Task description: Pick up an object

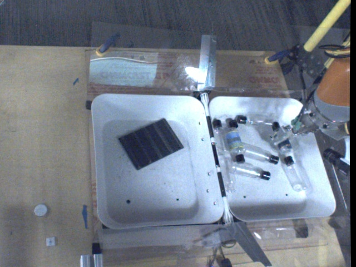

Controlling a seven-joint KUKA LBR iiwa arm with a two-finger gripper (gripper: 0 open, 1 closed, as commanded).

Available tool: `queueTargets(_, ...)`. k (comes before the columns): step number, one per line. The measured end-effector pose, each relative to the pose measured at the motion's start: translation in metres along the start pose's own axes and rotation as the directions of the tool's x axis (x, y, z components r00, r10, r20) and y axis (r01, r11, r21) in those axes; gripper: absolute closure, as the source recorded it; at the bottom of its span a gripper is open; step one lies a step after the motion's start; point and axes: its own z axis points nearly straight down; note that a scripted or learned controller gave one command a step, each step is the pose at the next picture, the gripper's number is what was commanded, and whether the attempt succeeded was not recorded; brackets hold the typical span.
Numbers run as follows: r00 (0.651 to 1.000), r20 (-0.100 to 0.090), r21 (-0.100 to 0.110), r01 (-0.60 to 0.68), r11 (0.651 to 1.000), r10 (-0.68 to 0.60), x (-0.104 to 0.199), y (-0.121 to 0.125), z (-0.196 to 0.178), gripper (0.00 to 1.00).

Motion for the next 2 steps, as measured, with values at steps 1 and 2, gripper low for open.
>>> queueTargets(1, 0.995, 0.003, 0.006, -0.105, 0.995, 0.105, 0.032, 0.013, -0.054, 1.0)
queueTargets(2, 0.996, 0.001, 0.006, -0.088, 0.996, 0.088, 0.121, 0.071, -0.128, 1.0)
